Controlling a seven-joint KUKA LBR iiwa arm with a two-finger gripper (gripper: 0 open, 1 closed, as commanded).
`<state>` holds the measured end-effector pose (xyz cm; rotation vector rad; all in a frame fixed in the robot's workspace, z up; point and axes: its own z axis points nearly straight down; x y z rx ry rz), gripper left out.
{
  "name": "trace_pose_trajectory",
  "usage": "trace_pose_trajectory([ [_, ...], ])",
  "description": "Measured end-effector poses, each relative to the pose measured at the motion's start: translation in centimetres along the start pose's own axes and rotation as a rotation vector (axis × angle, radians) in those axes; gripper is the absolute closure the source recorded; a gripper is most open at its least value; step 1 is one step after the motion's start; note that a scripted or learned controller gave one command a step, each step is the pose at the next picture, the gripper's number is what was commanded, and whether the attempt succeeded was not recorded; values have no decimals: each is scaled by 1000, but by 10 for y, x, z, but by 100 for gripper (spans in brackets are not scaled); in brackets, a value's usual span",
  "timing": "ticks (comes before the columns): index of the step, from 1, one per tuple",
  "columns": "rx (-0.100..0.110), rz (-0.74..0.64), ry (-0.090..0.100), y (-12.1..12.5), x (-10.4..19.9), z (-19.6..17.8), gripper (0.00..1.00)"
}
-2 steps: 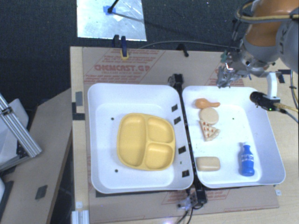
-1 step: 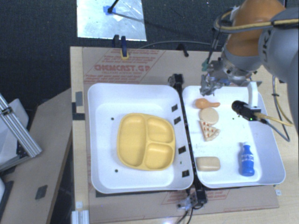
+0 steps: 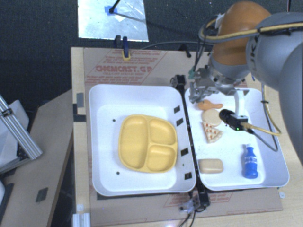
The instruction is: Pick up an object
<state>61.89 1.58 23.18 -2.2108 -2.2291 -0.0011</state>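
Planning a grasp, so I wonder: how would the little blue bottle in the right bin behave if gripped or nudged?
The blue bottle looks like a small, stiff plastic toy, so probably light. It seems to lie flat on the right bin floor, and its rounded body might roll if nudged sideways. Its smooth, glossy surface may slip in a loose grip.

pincer (image 3: 199, 94) over drumstick (image 3: 209, 105) (right bin (image 3: 270, 174)).

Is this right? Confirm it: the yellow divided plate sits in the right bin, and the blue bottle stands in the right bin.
Not quite. The camera view shows the plate in the left bin, not the right. The bottle is indeed in the right bin.
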Motion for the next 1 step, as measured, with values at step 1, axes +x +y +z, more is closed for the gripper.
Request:
trace_pose_trajectory([
  [1, 0, -1, 0, -18, 53, 5, 100],
])
